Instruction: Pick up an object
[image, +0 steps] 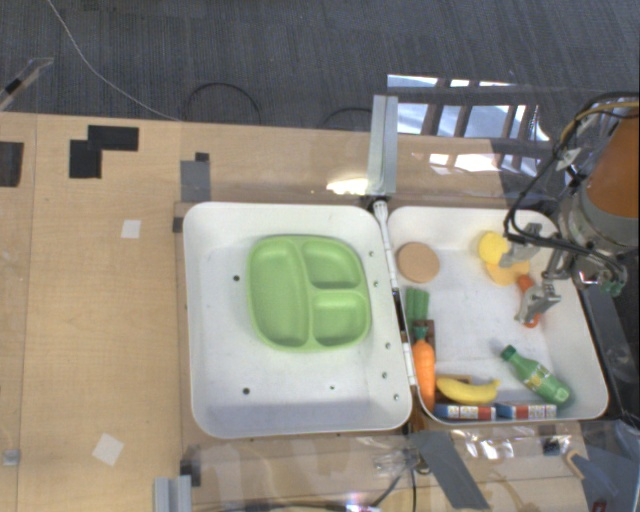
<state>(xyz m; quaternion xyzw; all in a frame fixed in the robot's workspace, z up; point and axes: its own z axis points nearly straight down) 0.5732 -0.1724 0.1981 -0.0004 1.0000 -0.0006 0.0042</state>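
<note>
The gripper (537, 305) hangs low over the right part of the right bin (470, 320), its metal fingers pointing down toward the bin floor; they look drawn close together around a small orange piece (527, 285), though at this size I cannot tell whether that piece is truly pinched or merely lies beside them. A yellow lemon-like object (492, 250) sits just to the upper left of the gripper, close by. Further off, a green bottle (536, 375) lies tilted below the gripper, a banana (466, 388) and a carrot (425, 368) lie toward the near left corner, and a tan round disc (418, 262) rests near the far left. The left bin (215, 300) holds a green divided plate (305, 292).
</note>
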